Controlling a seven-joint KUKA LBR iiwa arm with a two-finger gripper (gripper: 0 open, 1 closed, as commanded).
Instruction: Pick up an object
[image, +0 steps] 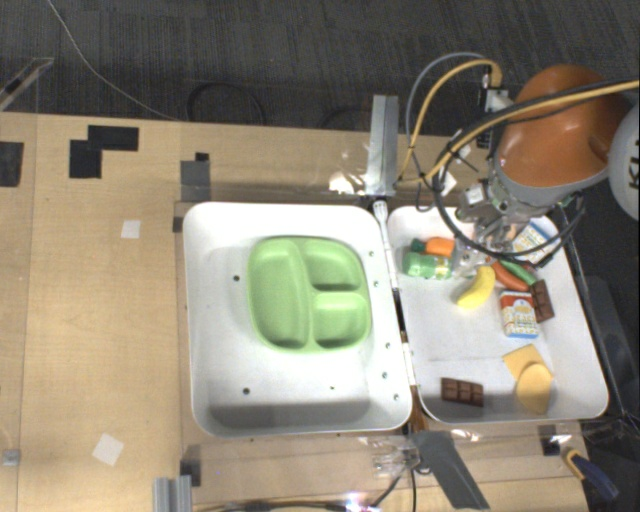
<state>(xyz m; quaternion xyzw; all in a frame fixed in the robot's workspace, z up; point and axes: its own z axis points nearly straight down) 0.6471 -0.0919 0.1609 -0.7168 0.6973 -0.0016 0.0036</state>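
hand (487, 243) low over banana (477, 289) in right bin (580, 330), its opening impossible to tell

The arm (560, 130) is cut off by the picture's right edge. Its end effector (480, 235) hides part of the right bin's (590, 390) far edge, and the fingers are seemingly too blurred to read.

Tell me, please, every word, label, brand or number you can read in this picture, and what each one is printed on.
None can be read for certain.
Small carton, right bin: red and white print, too blurred to read.
White arm housing, right edge: dark lettering, cut off by the frame.
Packet under the claw: blue and white print, too small to read.
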